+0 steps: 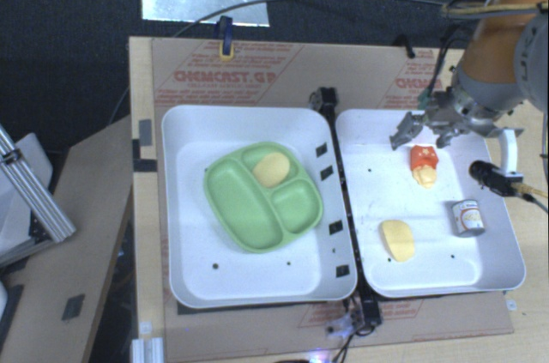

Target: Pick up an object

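In the right bin (489, 271), a red and orange toy (423, 164) lies near the back. My gripper (425, 132) hangs just behind and above the toy, open, its two fingers spread with nothing between them. A yellow lump (397, 239) rests near the bin's front. A small grey can (467, 218) stands to the right of the lump.
The left bin (189, 267) holds a green divided plate (249, 215) with a yellow piece (273, 170) in its back compartment. A black ridge (336, 181) runs between the bins. A black fitting with a cable (493, 177) sits at the right bin's right wall.
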`<state>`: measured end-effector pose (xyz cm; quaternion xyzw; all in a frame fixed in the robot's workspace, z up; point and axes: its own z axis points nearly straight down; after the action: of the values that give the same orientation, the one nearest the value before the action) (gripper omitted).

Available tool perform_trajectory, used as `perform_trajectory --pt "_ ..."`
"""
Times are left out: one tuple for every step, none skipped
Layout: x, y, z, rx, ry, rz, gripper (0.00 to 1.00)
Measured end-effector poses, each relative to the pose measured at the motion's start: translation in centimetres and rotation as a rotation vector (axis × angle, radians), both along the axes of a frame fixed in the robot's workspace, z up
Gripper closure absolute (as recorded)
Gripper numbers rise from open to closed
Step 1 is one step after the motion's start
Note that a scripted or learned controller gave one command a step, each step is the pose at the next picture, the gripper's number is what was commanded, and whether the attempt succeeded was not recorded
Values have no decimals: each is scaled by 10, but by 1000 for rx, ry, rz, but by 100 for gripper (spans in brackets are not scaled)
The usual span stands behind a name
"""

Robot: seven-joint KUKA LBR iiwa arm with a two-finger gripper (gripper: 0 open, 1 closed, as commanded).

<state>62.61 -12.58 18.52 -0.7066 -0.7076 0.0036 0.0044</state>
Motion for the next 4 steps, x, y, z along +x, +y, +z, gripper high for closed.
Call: perform_trajectory --pt "2 0 8 -1 -12 2 0" --pt "2 2 -32 -2 -11 1 0" --pt "-8 4 -84 -1 -11 0 0" --pt "-7 4 -100 -1 -13 -1 0"
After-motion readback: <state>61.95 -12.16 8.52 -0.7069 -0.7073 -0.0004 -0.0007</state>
